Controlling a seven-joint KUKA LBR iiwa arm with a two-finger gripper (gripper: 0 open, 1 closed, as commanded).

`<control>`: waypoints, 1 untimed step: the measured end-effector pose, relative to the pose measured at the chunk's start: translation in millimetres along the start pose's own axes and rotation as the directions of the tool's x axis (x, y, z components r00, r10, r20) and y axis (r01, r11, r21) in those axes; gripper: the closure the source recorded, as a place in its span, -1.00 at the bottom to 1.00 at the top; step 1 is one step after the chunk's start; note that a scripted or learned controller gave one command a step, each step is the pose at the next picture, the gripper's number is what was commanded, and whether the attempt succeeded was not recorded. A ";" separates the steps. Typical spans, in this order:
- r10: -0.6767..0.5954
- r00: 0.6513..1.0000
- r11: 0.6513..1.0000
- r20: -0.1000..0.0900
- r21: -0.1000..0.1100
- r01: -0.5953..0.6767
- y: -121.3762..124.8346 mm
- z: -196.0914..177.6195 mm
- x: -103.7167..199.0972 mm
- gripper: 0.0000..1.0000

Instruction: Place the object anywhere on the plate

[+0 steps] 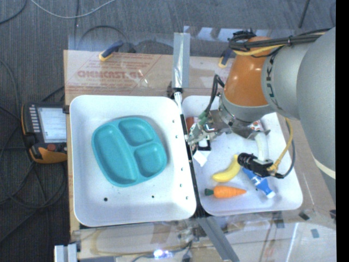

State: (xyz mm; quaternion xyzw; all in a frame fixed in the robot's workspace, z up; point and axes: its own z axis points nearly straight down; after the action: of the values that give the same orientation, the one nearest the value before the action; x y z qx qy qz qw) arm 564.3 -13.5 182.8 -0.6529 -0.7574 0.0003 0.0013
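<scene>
Grey arm [305, 53] w/ orange band [248, 81] looms closest, reaching in from right over right bin [289, 198]; dark lettering on arm partly cut off, unreadable. Cardboard [109, 75] behind bins has faint red print, not legible. Left bin [82, 201] holds teal 3-compartment plate [130, 150]. Gripper [199, 132] sits at right bin's left edge; can't tell its state. Banana [229, 171], carrot [226, 192], blue item [259, 183] lie in right bin, near gripper, to its lower right, apart from it.
</scene>
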 end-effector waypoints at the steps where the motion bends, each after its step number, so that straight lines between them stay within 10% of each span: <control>1: -0.244 0.970 0.970 0.004 0.001 0.244 68.4 -29.5 79.8 1.00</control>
State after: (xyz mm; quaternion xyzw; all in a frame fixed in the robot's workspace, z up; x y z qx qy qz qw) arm 620.2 75.4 212.3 -0.5546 -0.8321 0.0018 0.0000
